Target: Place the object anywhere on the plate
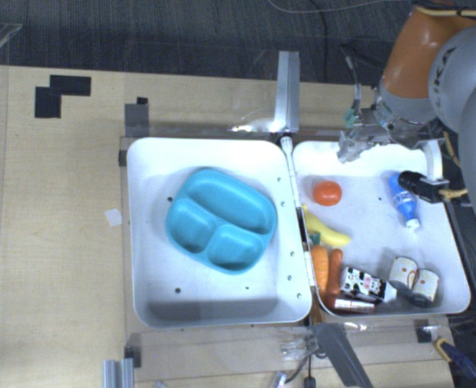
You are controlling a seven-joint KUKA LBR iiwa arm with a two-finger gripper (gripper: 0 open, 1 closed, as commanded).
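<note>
Wooden bench, two white bins side by side. Gripper point(357, 145) hovers over the right bin's point(375, 217) back edge; can't tell its state, too small and blurred. Below it: orange ball point(327, 192), banana point(325, 231), carrot point(320, 267). Blue bottle point(404, 202) off to its right. Blue divided plate point(220, 218) sits well apart to its left in the left bin point(153, 297).
</note>
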